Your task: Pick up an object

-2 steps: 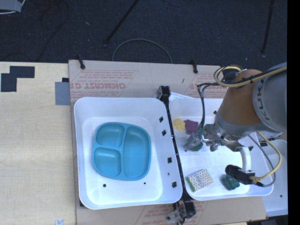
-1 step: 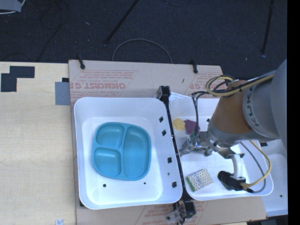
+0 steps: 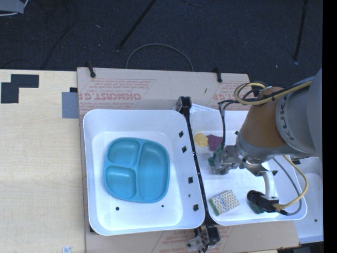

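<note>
Left of my claw [image 3: 220, 162], past the divider, the left bin [image 3: 95, 136] holds a blue sectioned tray [image 3: 138, 169]. My claw hangs low in the right bin [image 3: 231, 217]. A patterned packet [image 3: 224, 202] lies below it; a yellow piece [image 3: 200, 139] and purple piece [image 3: 214, 140] sit just above.

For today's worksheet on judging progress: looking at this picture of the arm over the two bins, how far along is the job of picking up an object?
Done: the arm has reached into the right bin, its gripper low beside the yellow piece and purple piece. In hand: nothing visibly held. Left: gripping and lifting an object; the patterned packet lies flat, and the blue tray sits in the left bin.
</note>
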`<state>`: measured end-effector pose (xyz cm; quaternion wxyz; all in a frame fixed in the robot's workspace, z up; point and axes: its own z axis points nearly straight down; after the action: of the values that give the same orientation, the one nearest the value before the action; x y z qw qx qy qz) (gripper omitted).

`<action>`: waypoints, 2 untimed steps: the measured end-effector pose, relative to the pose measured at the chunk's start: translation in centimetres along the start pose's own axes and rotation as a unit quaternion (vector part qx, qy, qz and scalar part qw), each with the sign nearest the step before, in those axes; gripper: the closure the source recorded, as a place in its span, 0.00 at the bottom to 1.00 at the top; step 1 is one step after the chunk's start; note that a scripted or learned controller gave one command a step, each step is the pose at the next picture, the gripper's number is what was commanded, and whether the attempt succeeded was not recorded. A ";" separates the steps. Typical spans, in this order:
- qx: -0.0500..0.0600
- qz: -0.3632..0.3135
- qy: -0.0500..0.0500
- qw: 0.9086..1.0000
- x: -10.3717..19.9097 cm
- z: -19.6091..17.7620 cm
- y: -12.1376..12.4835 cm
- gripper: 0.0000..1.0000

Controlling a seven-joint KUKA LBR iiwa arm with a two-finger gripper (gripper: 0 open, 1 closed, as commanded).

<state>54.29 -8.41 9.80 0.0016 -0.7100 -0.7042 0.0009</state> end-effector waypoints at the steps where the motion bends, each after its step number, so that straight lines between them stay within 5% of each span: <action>1: -0.002 -0.001 0.000 1.000 -0.4 -6.1 -0.5 1.00; 2: -0.002 -0.002 0.000 1.000 -0.7 -10.4 -0.9 1.00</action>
<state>53.43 -9.10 20.18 -0.0004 -0.7083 -0.7059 -0.0004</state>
